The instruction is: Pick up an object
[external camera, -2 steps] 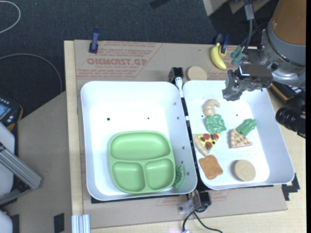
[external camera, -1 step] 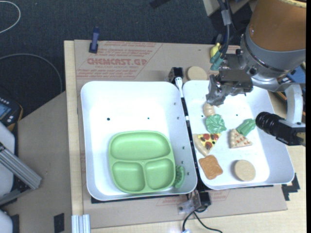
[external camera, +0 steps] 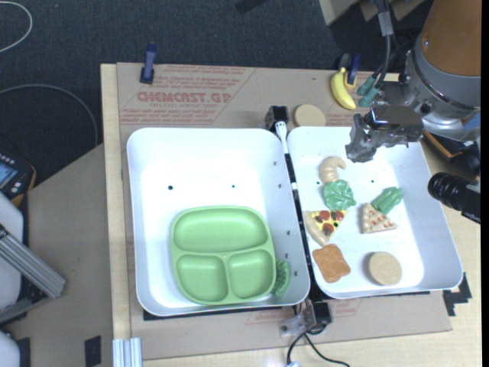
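The right bin [external camera: 428,228] holds several toy foods: a beige croissant-like piece [external camera: 331,167], a green leafy piece [external camera: 338,195], a second green piece [external camera: 388,199], two pizza slices [external camera: 326,223] [external camera: 376,219], a brown toast square [external camera: 331,263] and a tan round cookie [external camera: 383,268]. My gripper [external camera: 362,151] hangs over the bin's far part, right of and just above the croissant-like piece. I see nothing between its fingers.
The left bin [external camera: 153,167] holds a green divided tray [external camera: 223,252] with a small green item [external camera: 281,277] at its right edge. Behind the bins lie a banana [external camera: 344,89], a tan disc [external camera: 309,116] and a blue clip [external camera: 148,63].
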